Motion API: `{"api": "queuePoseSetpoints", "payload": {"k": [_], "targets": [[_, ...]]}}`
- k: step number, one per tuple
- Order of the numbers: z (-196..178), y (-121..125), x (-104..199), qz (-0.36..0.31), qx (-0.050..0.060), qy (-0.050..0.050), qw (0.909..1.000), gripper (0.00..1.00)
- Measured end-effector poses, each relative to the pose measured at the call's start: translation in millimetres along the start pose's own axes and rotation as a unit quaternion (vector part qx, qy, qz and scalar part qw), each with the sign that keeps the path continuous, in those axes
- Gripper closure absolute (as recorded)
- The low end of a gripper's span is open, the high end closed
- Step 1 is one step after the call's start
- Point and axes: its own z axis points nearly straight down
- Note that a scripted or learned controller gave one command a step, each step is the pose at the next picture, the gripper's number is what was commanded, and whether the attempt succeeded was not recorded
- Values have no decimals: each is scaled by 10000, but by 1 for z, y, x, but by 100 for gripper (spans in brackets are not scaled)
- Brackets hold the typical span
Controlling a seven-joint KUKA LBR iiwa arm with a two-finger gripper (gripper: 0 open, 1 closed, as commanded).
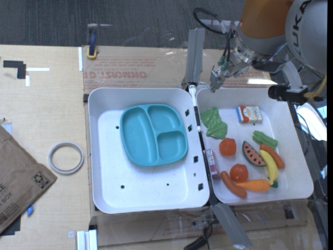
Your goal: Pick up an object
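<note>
My gripper hangs over the back left corner of the right bin, with nothing visibly held. Below it in that bin lie a green lettuce leaf, a small white and orange carton, a red tomato, a watermelon slice, a green pickle, a banana, an orange carrot, a second tomato and a sausage. The left bin holds a teal divided plate.
A roll of tape and a brown cardboard box lie on the wooden bench left of the bins. A grey upright post stands behind the divider between the bins. A blue clamp sits at the back.
</note>
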Motion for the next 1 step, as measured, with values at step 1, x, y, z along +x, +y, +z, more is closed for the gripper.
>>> {"api": "queuePoseSetpoints", "payload": {"k": [1], "targets": [[39,-25,65,355,9,2,9994,100]]}}
